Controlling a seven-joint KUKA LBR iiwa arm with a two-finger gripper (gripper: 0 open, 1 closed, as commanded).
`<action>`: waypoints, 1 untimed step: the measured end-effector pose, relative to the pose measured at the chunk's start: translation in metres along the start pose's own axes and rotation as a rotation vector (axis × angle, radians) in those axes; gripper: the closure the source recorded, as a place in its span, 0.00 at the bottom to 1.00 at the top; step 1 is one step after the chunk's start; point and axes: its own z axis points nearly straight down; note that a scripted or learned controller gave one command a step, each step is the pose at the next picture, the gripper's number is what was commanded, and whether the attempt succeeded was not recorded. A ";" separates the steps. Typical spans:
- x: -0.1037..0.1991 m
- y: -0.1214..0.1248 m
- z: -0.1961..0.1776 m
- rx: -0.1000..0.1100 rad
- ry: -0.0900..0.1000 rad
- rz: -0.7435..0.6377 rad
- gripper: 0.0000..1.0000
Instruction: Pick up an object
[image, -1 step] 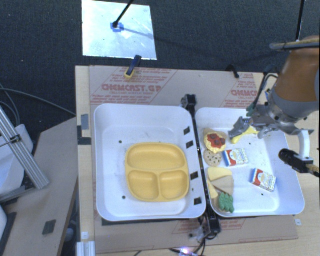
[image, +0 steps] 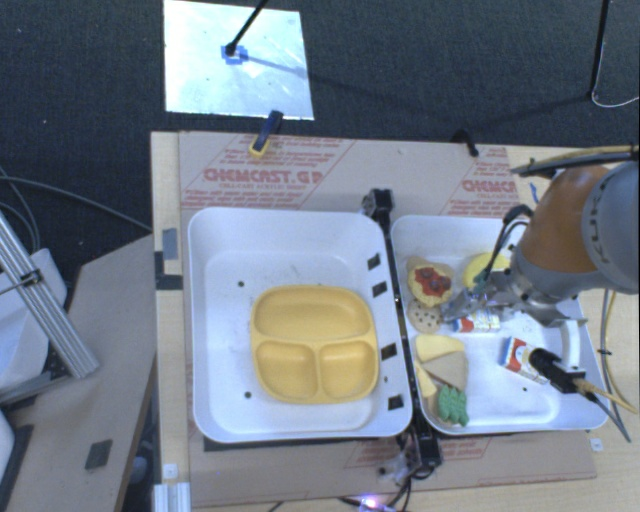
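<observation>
The right bin (image: 560, 408) holds several toy foods. A red-topped pizza slice (image: 430, 282) lies at its left, with a brown cookie (image: 424, 320) just below it. A yellow round piece (image: 481, 267) sits behind them. My gripper (image: 468, 304) hangs low in the bin's middle, right over a small white, blue and red packet (image: 478, 323). The arm covers part of that packet. A pale yellow sandwich wedge (image: 441, 360) and a green piece (image: 453, 405) lie toward the front left. A red and white carton (image: 514, 353) rests to the right of the wedge.
The left bin (image: 225, 405) bears a yellow divided plate (image: 315, 342) at its centre. Black clips line the wall between the two bins. My grey and orange arm (image: 570, 235) crosses the right bin's back right corner.
</observation>
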 end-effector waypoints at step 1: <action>-0.028 0.054 -0.009 -0.011 -0.001 -0.006 0.00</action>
